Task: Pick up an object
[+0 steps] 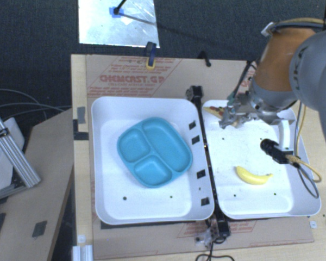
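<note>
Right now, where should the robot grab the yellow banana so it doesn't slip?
Probably across the middle of the banana, coming straight down from above. It lies flat and alone in the right bin, curved, with thin ends, so the thick middle gives the fingers the most to squeeze. The gripper sits near the bin's far corner.

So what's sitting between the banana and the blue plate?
From the overhead camera, the banana and the blue plate lie in separate bins; between them are bare white floor and the black-clipped divider.
</note>
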`<state>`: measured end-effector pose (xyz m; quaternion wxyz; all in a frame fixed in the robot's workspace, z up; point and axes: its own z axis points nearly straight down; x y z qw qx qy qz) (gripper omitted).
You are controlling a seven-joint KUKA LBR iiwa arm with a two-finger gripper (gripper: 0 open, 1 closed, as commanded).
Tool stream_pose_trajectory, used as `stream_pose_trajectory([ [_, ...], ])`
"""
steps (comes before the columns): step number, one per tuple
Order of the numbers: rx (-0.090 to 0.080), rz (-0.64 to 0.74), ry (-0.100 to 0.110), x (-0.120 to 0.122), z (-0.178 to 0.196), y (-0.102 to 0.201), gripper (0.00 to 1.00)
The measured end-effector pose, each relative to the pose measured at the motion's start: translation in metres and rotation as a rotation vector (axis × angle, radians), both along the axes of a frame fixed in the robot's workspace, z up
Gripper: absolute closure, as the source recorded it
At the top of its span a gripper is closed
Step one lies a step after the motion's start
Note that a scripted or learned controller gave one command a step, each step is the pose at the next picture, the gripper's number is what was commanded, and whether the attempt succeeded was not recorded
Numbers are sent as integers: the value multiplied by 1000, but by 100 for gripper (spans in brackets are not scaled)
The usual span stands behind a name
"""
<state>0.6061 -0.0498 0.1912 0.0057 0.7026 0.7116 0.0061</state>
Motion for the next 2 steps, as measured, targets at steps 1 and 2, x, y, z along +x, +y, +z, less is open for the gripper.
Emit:
stream_pose_trajectory([
  [1,0,-13,20,-61,-7,-13,100],
  [2,1,-4,11,-44,43,43,100],
])
